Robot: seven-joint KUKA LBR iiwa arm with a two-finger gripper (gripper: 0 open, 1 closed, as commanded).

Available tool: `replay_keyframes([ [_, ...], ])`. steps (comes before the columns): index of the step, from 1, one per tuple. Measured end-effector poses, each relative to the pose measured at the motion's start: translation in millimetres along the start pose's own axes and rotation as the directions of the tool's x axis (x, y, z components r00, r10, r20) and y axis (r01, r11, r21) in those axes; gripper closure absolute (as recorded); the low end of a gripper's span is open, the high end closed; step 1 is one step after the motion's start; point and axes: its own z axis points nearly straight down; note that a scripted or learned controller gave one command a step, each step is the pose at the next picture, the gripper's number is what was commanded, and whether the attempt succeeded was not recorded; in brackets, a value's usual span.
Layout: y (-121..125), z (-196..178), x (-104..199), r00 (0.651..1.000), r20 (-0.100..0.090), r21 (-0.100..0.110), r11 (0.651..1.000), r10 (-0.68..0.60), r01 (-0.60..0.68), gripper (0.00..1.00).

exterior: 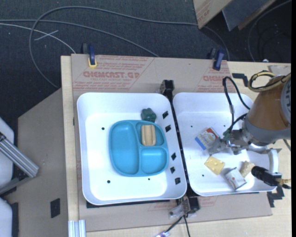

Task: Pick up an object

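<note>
A dark grey carpeted floor (115, 28) lies behind the bench, crossed by thin pale cables (46, 34). The light brown board benchtop (69, 152) carries faded red printing. A brown cardboard box (210, 11) sits at the top right corner.

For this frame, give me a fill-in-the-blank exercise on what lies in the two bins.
1. The blue divided plate lies in the ____ bin.
2. The tan block rests in a compartment of the ____.
3. The yellow wedge lies in the ____ bin.
4. The dark green lump sits just outside the plate's ____ edge.

Missing words: left; plate; right; far
</note>
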Motion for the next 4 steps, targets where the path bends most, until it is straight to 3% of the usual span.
replay_keyframes([
  [1,0,14,1,1.0,0.001,-0.003,1.0,0.0,0.0,0.0],
  [2,1,2,1,1.0,0.001,-0.006,1.0,0.0,0.0,1.0],
  [4,5,-124,10,1.0,0.005,-0.015,1.0,-0.002,0.002,1.0],
])
